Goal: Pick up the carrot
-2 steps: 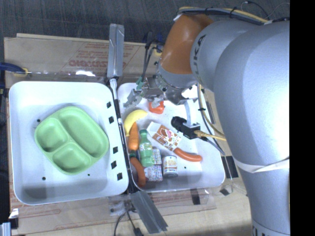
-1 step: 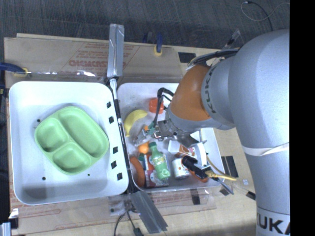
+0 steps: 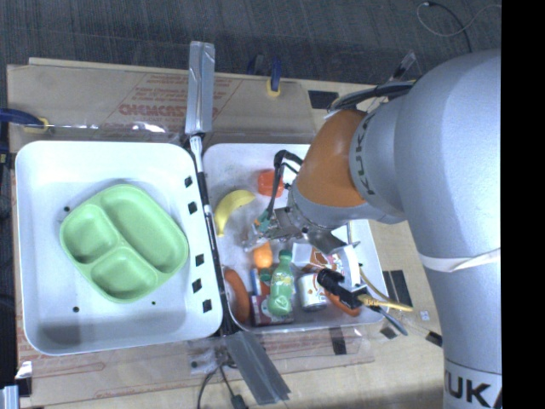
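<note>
The grey arm's two-finger gripper (image 3: 271, 225) hangs low in the right-hand shallow white bin (image 3: 223, 162), just beside a curved yellow plastic banana (image 3: 232, 206); its grip state I cannot tell. The tapered orange-brown carrot (image 3: 238, 293) lies below the banana, against the bin's left wall.

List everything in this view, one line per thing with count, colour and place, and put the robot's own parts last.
bins: 2, white, side by side on the bench
divided plate: 1, light green, in the left bin
banana: 1, yellow, upper left of the right bin
red-orange item: 1, top of the right bin, identity unclear
orange ball-like item: 1, orange, middle of the right bin
bottle: 1, green, lower right bin
can: 1, silver and dark, right of the bottle
carrot: 1, brownish orange, along the right bin's left wall, probably
arm: 1, grey with orange band, over the right bin
gripper: 1, dark, among the clutter
</note>
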`<state>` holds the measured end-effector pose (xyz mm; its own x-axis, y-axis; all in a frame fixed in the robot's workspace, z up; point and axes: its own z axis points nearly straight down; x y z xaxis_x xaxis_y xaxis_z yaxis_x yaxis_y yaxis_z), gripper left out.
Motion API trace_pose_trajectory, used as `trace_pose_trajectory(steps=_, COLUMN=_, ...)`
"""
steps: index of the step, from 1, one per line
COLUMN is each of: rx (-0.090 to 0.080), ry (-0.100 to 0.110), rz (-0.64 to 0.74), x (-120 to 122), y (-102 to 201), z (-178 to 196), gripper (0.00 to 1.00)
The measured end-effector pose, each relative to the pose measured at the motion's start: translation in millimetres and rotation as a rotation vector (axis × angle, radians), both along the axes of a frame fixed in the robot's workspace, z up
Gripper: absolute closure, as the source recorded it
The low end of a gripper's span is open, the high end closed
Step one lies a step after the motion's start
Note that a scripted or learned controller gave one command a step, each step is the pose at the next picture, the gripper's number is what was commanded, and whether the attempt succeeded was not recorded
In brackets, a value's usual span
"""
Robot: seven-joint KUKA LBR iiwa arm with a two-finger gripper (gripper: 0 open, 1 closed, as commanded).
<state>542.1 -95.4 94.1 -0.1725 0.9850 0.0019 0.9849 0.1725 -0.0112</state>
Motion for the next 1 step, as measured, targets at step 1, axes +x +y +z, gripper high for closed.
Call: trace_pose_trajectory(steps=1, rx=0.000, ry=-0.006, rz=0.025, x=32.0, y=55.5, z=111.5, gripper=1.00)
